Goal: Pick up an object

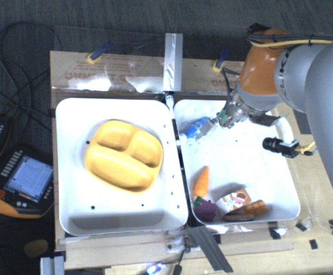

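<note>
The gripper (226,119) hovers beside the blue bottle (196,128), finger spread impossible to tell; it looks light, slick and crushable, best pinched across its middle.

Dark grey carpet floor (126,7), black cables (18,62) at left; wooden bench (63,62), handheld pendants (26,179)

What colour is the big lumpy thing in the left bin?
Yellow: the bread-shaped toy, seen in the camera view.

No legible text on anything.
</note>
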Tool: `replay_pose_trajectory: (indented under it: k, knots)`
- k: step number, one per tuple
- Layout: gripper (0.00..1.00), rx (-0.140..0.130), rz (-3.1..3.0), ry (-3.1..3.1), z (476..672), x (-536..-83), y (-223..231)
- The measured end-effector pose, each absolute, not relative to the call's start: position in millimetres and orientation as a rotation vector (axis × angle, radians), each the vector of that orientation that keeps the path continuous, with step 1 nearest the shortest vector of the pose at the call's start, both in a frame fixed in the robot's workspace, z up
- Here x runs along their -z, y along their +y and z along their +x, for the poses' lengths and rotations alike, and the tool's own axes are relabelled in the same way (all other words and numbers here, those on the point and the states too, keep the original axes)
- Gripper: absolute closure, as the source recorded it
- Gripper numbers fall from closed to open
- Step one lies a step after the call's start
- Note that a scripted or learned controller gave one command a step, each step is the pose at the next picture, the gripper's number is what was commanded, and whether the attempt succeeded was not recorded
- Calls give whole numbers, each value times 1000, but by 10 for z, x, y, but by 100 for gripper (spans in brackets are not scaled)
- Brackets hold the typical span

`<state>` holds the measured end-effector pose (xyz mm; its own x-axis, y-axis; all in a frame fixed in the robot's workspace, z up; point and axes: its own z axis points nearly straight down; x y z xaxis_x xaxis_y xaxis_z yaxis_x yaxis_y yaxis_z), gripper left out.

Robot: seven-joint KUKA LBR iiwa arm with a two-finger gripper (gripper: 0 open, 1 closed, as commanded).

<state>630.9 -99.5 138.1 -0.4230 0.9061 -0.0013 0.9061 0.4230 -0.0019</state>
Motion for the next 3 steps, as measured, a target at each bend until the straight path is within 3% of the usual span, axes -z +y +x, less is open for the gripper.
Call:
replay_pose_trajectory:
  k: [1,2,3]
  knots:
    - [0,-6,1545,2726,5443,-895,-1031]
    - [0,-7,1611,2684,6281,-891,-1038]
    - [0,2,1214,2895,6417,-1841,-586]
